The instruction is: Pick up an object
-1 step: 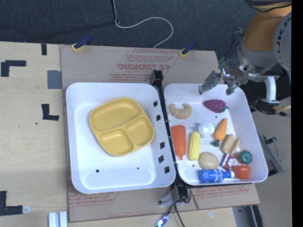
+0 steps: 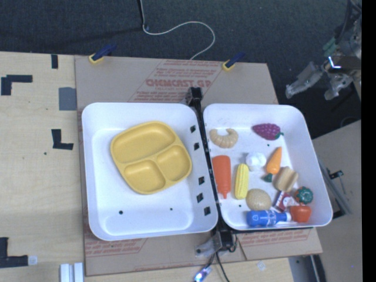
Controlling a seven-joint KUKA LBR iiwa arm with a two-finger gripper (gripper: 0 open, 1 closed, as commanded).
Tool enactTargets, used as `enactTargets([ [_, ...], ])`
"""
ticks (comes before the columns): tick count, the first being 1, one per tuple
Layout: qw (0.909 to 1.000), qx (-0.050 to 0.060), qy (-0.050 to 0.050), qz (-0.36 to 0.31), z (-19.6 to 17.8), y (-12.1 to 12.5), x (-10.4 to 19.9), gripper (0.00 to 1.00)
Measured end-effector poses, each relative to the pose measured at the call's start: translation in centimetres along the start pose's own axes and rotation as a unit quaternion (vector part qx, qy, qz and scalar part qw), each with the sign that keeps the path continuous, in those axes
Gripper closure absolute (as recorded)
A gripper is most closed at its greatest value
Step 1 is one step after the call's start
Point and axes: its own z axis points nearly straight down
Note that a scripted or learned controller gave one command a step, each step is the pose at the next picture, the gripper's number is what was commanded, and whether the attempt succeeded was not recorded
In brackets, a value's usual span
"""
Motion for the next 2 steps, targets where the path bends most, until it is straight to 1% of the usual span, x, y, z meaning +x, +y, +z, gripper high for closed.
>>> enactTargets([
  [1,1.0,0.007,0.0,0.003,-4.8,-5.9,-5.8,0.0],
  [2,1.0,0.005,-0.001,0.002,-10.6,-8.1,-8.9,0.0],
])
